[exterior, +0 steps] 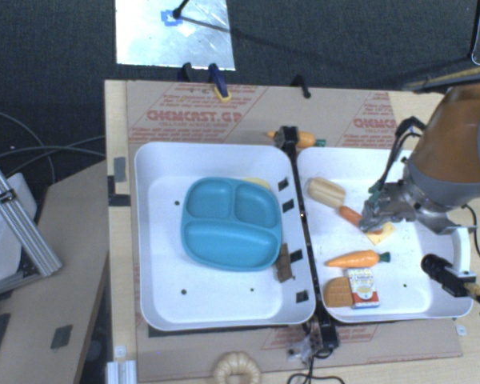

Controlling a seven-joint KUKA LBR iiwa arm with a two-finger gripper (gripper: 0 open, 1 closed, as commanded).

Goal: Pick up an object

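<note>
Carrot (354,258): one of five items; fingers (376,218) grip state unclear.

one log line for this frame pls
claw: low in right bin | over yellow piece | carrot, blue tray: untouched | grasp: unconfirmed

A dark grey carpeted floor (344,22) fills the frame from nine o'clock round to two o'clock, with a shiny square metal sheet (174,21) lying on it at twelve o'clock and thin black cables (56,146) trailing at nine. A tan bench top (72,238) spreads at seven o'clock beside brown printed cardboard (248,110), and an aluminium frame rail (20,222) slants across the eight o'clock edge.
</note>
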